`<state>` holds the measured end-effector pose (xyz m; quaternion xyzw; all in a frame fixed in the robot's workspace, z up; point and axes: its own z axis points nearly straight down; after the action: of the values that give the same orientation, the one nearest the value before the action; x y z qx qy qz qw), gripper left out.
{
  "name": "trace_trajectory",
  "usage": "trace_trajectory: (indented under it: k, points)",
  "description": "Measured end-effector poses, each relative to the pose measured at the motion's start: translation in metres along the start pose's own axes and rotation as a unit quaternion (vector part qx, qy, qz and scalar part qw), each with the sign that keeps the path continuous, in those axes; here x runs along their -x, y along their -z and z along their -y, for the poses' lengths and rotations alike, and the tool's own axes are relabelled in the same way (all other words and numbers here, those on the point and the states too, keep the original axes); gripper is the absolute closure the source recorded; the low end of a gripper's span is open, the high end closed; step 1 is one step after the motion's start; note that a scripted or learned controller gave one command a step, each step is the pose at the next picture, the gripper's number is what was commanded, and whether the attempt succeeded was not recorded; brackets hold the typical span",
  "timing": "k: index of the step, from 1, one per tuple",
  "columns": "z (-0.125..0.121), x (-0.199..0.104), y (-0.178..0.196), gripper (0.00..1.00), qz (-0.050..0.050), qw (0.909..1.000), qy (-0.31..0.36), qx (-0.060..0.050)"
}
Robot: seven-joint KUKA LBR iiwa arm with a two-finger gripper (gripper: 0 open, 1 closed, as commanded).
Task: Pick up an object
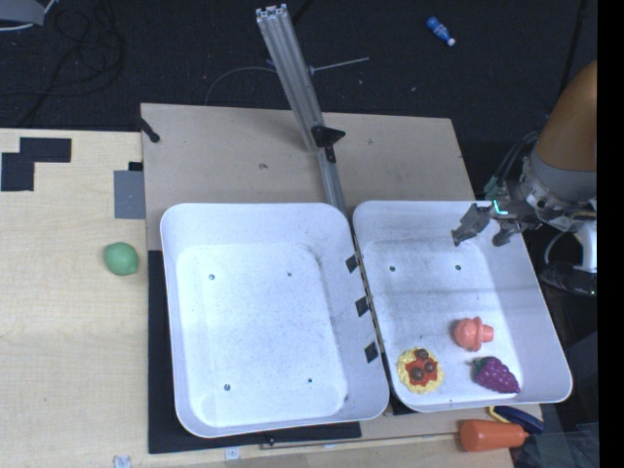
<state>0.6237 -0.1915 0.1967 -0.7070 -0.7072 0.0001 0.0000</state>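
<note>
My gripper (485, 228) hangs over the back right corner of the right bin (439, 232), its two dark fingers spread apart with nothing between them. Near that bin's front edge lie a pink-orange toy (472, 332), a purple bunch of grapes (495, 374) and a yellow round piece with red dots (419, 370). These three lie well in front of the gripper, apart from it.
The left bin (195, 232) stands beside the right one. A green ball (121, 258) rests on the wooden bench to the left. An orange carrot-like toy (490, 435) lies outside the right bin's front edge. A metal rail (297, 76) slants across the back.
</note>
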Motion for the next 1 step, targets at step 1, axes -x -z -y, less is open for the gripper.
trace_trajectory:
  k: [1]
  points:
    - [0.0000,0.0000,0.0000,0.00,0.000,1.0000,0.000,0.000]
